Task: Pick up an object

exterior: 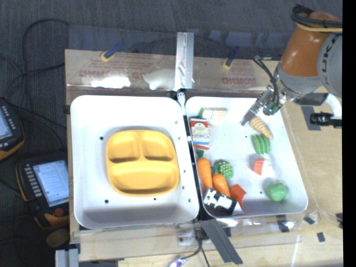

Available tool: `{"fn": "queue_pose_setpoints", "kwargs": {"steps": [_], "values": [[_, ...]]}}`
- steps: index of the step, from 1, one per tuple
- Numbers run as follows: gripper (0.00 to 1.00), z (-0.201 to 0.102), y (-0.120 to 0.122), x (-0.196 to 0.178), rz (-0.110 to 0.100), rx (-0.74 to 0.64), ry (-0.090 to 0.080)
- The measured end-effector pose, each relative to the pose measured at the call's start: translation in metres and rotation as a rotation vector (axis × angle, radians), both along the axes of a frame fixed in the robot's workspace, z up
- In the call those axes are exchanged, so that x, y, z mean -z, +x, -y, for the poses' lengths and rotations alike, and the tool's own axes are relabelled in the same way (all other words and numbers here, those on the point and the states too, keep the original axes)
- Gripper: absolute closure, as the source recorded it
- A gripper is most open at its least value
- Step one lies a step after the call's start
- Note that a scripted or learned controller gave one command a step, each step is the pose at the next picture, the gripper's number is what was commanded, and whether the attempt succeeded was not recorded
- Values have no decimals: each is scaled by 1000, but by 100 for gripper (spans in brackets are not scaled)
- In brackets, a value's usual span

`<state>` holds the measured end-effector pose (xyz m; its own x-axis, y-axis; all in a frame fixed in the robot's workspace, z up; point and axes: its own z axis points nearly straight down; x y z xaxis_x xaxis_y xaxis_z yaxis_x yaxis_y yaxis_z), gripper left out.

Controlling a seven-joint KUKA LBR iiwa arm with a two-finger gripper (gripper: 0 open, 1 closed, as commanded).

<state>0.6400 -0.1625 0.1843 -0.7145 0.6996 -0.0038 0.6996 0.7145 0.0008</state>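
Your gripper [251, 115] hangs over the far part of the right bin [292, 166], dark fingers [247, 117] slanting down and left. You can't tell from this angle whether they are spread or pressed together, and nothing shows between them.

Closest candidate: the corn cob [261, 127], lying just beside the fingertips on their near-right side, tilted. It looks like a light plastic toy, stiff and ribbed, so grip should be fair; take it across the narrow width at mid-length, not along it.

Just near of that is the green pea pod [260, 144], touching or almost touching the corn; smooth and probably slippery. Then a red-and-white wedge [260, 166] and a round green ball [276, 192] at the near right; the ball will likely roll if you nudge it.

Left side of this bin is crowded: a small carton [200, 133] against the dividing wall, a flat card [214, 114] far of it, two carrots [212, 177] side by side, a green knobbly piece [223, 167] next to them, a red scrap [238, 193], a black-and-white item [218, 201] at the near edge. Avoid these, too packed for a clean pinch.

The left bin [89, 115] holds a yellow divided tray [142, 161]. Both bins sit on the bench [128, 65].
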Motion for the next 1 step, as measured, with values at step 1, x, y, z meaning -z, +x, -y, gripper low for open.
{"fn": "queue_pose_setpoints", "kwargs": {"steps": [1], "values": [[100, -68, 12, -35, -1, 16, 1]]}}
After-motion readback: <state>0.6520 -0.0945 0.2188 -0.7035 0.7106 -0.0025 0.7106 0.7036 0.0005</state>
